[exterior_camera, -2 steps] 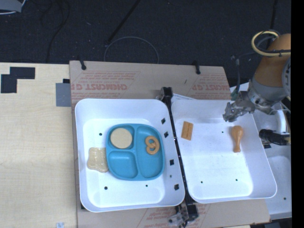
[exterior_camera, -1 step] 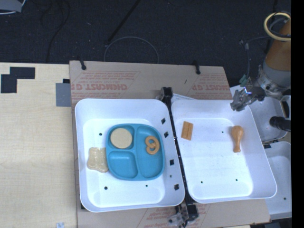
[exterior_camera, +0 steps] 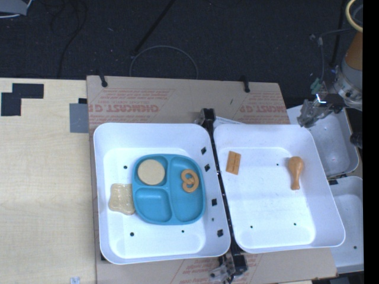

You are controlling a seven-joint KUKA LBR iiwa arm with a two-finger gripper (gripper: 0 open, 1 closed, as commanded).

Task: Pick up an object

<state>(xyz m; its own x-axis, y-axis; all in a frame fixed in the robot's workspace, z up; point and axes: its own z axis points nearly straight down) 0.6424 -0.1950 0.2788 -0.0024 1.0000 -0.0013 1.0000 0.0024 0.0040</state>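
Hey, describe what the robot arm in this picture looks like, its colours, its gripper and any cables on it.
At the view's right edge, the arm shows an orange band above a pale grey wrist section. Below it sits the gripper, a small silvery-grey metal assembly with a bluish spot on its body. A thin dark cable loops up from the wrist area. The finger shapes are too small to make out.

The grey arm with its orange band [exterior_camera: 354, 51] reaches in at the upper right, beyond the far right corner of the shallow white right-hand bin [exterior_camera: 320, 229]. Its metal claw [exterior_camera: 312, 112] hangs just outside that corner, above the bin's rim, holding nothing visible.
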